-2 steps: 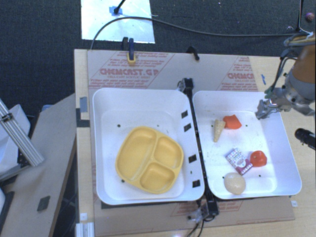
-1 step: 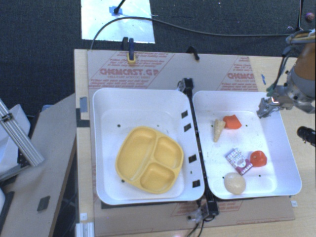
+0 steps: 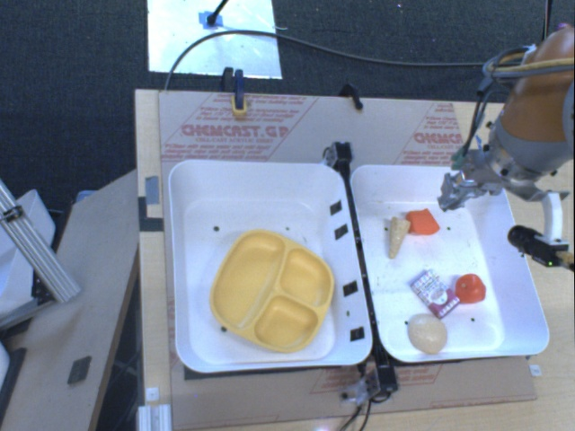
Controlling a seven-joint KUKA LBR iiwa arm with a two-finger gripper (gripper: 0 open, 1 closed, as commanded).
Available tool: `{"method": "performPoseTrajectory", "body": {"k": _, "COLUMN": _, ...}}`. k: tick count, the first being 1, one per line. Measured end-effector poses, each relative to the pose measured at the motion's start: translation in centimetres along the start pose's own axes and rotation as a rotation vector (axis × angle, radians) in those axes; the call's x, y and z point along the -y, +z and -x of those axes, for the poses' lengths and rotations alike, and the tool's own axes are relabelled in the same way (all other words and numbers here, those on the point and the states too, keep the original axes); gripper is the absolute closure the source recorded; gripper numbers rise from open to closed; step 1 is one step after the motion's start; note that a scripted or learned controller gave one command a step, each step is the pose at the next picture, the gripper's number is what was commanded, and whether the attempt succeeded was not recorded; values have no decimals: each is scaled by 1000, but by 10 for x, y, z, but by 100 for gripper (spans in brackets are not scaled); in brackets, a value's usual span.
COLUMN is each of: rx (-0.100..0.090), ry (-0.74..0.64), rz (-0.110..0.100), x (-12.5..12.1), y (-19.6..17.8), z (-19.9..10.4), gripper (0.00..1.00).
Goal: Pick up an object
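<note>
We count five items in the right bin, near to far: one cream egg shape, one red tomato, one red-and-white packet, one cream cone, one orange block. Left bin: one yellow divided tray. Gripper above the far right bin, holding nothing we see; finger gap unclear. Bins sit on a board marked CHEMCAST.

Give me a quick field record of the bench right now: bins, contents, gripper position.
left bin: yellow divided tray
right bin: orange block, cream cone, red-and-white packet, red piece, pale round item
gripper: above the right bin's far edge, near the orange block, holding nothing visible
fingers: unclear
</note>
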State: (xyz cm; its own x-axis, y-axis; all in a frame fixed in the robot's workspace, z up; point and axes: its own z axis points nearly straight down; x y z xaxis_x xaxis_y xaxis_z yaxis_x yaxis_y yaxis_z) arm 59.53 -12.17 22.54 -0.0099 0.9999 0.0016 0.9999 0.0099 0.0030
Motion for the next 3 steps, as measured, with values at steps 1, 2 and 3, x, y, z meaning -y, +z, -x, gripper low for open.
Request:
{"method": "performPoseTrajectory", "body": {"k": 1, "rx": 0, "ry": 0, "rz": 0, "x": 4, "y": -8, "z": -57, "gripper": 100}}
{"method": "performPoseTrajectory", "body": {"k": 2, "rx": 0, "ry": -1, "rz": -1, "x": -3, "y": -6, "z": -121, "gripper": 100}}
{"method": "performPoseTrajectory", "body": {"k": 3, "rx": 0, "ry": 1, "rz": -1, "x": 0, "y": -12, "z": -169, "gripper": 100}}
